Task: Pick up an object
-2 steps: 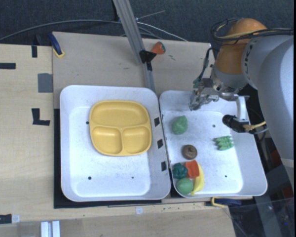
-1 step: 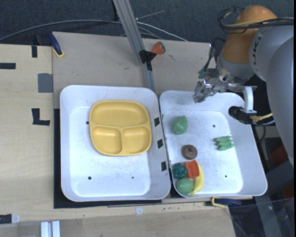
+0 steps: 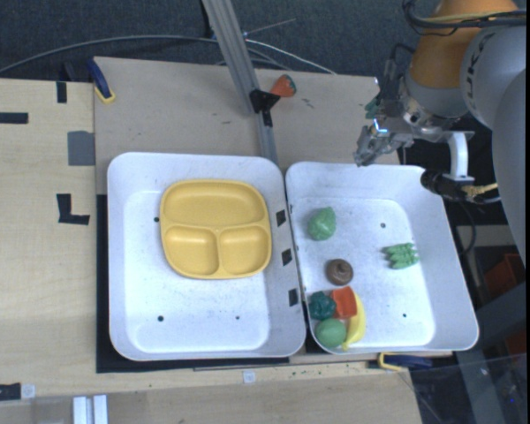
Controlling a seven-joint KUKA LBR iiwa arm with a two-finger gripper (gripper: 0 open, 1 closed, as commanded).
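Camera view puts the gripper (image 3: 368, 153) above the right bin's far rim (image 3: 353, 168), its grip state unreadable, so the arm would do well to drop squarely over the green lump (image 3: 321, 223) lying nearest below it, clear of other pieces.

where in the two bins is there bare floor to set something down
Left bin: a bare strip runs below the yellow divided plate, along the near wall. Right bin: bare patches lie between the green leafy piece and the near right corner, and above the green round piece. Its near left corner, around the banana, is crowded.
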